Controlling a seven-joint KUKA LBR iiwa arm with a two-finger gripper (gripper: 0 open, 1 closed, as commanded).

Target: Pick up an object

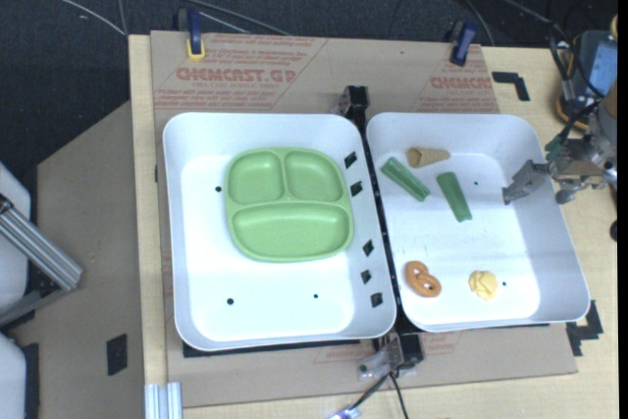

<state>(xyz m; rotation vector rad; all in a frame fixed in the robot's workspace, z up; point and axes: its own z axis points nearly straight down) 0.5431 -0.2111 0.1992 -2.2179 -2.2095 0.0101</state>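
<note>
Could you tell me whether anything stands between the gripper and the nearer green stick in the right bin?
Nothing visible does. The gripper is at the right bin's right wall, and bare white floor runs from it to the green stick.

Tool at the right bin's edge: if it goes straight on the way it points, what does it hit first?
Probably the right green stick, the nearest thing leftward of the tool; height is unclear, so it might pass above.

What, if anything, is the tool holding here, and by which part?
Nothing: the tool hangs over the right white bin's right edge, apart from every item inside.
</note>
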